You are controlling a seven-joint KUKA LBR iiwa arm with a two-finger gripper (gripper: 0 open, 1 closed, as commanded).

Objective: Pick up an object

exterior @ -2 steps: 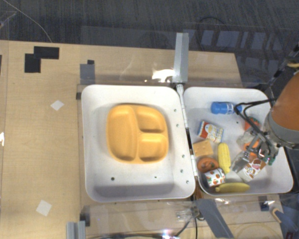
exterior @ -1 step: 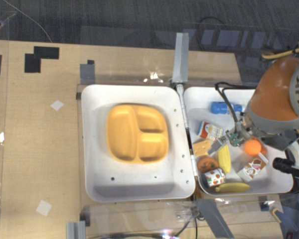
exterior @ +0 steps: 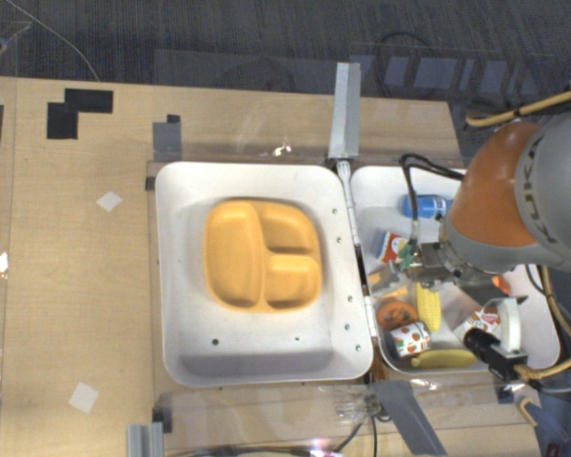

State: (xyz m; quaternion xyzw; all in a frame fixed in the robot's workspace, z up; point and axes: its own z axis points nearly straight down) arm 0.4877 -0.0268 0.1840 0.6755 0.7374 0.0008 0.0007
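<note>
**Arm low over the cluttered right bin**

The grey arm's gripper [exterior: 421,267] sits among the small things in the right white bin [exterior: 381,184]; whether it is parted or closed I cannot tell. Just beside it stands a yellow ribbed corn cob [exterior: 427,309]. The left white bin [exterior: 181,331] holds a yellow divided plastic tray [exterior: 262,254].

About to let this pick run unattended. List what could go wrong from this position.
1. Clutter: in the right bin the corn cob, banana and small can lie packed together, so the descent may nudge or catch a neighbour.
2. Occlusion: the arm covers much of that bin, and the end effector is hard to make out, so a miss might go unnoticed.
3. Wall: the items crowd the divider beside the left bin holding the yellow divided tray, which may block a finger.
</note>
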